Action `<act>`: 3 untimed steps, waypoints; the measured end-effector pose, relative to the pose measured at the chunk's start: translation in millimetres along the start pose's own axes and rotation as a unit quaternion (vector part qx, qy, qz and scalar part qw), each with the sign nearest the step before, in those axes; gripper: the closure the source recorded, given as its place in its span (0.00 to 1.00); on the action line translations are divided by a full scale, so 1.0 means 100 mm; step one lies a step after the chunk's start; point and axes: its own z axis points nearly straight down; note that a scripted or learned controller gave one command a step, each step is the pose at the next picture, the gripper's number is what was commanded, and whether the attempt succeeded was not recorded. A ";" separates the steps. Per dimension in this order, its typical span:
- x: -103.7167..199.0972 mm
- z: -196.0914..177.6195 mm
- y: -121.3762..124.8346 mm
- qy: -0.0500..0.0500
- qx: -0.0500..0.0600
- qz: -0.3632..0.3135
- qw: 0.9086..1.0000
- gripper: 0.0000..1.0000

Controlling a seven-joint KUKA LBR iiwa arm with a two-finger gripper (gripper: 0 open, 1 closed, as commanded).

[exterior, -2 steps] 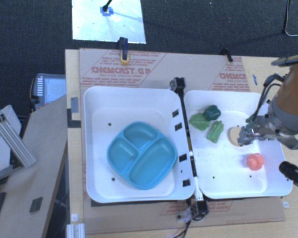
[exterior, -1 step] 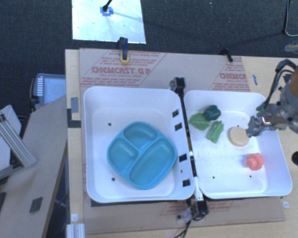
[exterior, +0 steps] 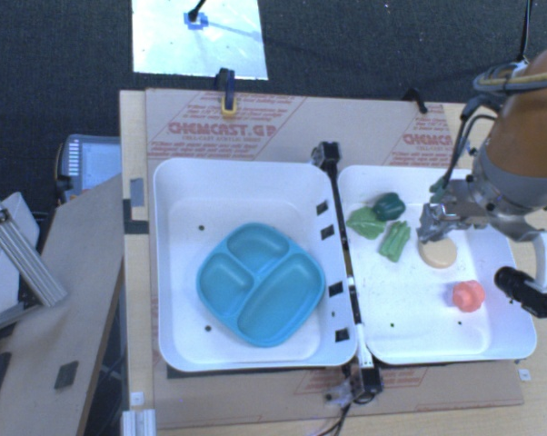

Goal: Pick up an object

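The right bin [exterior: 410,339] holds several small objects. A dark green piece [exterior: 388,206] lies at the back, with a light green leaf-like piece [exterior: 365,222] to its left and a green ridged piece [exterior: 395,240] in front of it. A beige disc [exterior: 439,253] lies right of those, and a pink-red lump [exterior: 468,295] sits nearer the front right. My gripper [exterior: 432,224] hangs over the beige disc's back edge, just right of the green ridged piece. Nothing shows between its fingers.
The left bin [exterior: 178,334] holds a blue divided plate [exterior: 260,282]. A black clip divider [exterior: 339,262] runs between the bins. The arm's grey body [exterior: 523,143] covers the right bin's back right corner. A black part [exterior: 526,291] overhangs the bin's right rim.
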 end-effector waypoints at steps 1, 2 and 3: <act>0.42 0.22 0.05 0.000 0.002 0.000 1.000 1.00; 0.96 0.24 0.12 0.001 0.001 -0.001 1.000 1.00; 1.48 0.39 0.12 0.000 0.002 0.000 1.000 1.00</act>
